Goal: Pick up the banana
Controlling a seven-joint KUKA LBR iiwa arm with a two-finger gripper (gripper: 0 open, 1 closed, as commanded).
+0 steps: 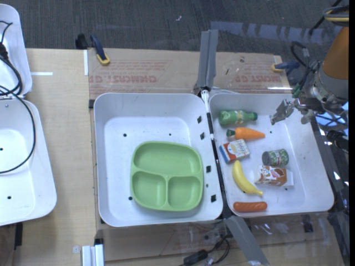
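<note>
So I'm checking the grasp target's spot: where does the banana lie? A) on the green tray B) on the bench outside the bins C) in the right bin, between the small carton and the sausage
C: the banana lies in the right bin, below the small carton and above the sausage.

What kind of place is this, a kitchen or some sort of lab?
Most likely a robotics lab bench, not a kitchen: two white bins clamped side by side, toy food such as a banana and carrot, and a robot arm's hand reaching in from the right.

Yellow banana lies flat in the right bin.
</note>
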